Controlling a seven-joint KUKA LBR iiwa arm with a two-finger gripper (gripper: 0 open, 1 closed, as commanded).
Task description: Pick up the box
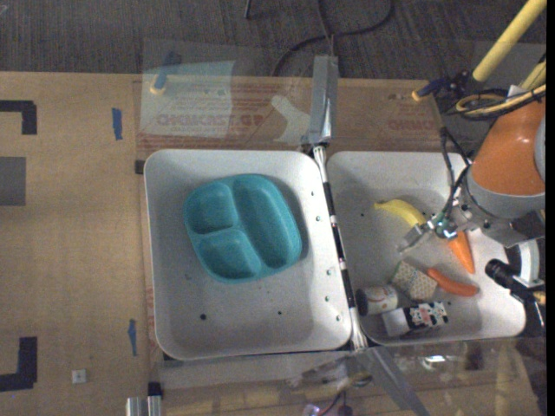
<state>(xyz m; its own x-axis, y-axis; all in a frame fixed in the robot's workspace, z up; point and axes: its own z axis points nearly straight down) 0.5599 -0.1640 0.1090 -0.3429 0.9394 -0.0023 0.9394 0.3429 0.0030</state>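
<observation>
The box (415,317), dark with a black-and-white printed face, lay on its side in the right bin (364,189), close against the bin's near wall. Its long axis ran roughly left to right across the view, tilted slightly so that its right end sat a little farther from the near wall than its left end. A small round jar (379,299) with a pale lid lay just beside its left end. A patterned, cream-coloured wedge (414,280) rested just behind the box.

The hand (425,230) hung over the middle of the right bin, well apart from the box, with its fingers spread narrowly and nothing between them. It sat beside the right end of a banana (396,210). One carrot (462,250) stood tilted just right of the hand; a second carrot (452,282) lay flat between the hand and the box.

The arm (512,159), grey with an orange band, entered from the right. The left bin (173,319) held a teal divided plate (244,227), set near its far half. Both bins rested on the table (69,258).
</observation>
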